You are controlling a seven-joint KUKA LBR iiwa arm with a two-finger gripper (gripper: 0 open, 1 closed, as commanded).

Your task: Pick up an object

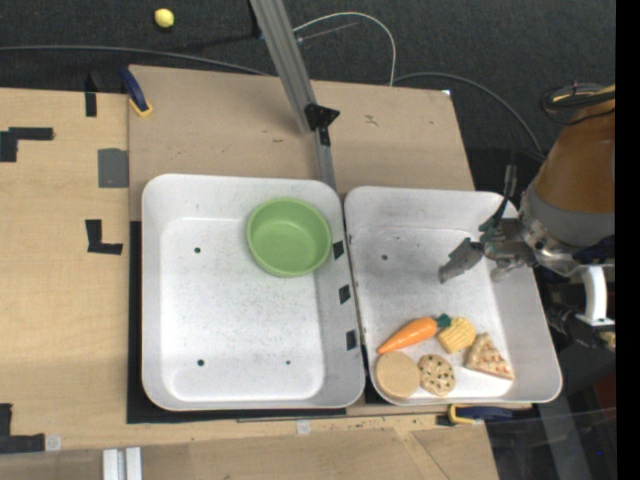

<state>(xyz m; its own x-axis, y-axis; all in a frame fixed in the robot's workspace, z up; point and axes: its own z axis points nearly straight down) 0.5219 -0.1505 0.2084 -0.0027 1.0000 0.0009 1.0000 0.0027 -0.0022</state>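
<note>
The right bin (400, 218) holds several toy foods at its near end: an orange carrot (408, 334), a yellow corn piece (456, 333), a pizza slice (489, 357), a chocolate-chip cookie (436, 374) and a tan round disc (397, 376). A green bowl (289, 236) sits at the far right of the left bin (200, 318). My gripper (482, 262) hangs over the right side of the right bin, beyond the corn and pizza slice. It is open with nothing between its fingers.
A grey metal pole (285, 48) slants down to the far edge between the two bins. A small yellow ball (164, 17) lies on the dark floor at the far left. Cables run behind the bench.
</note>
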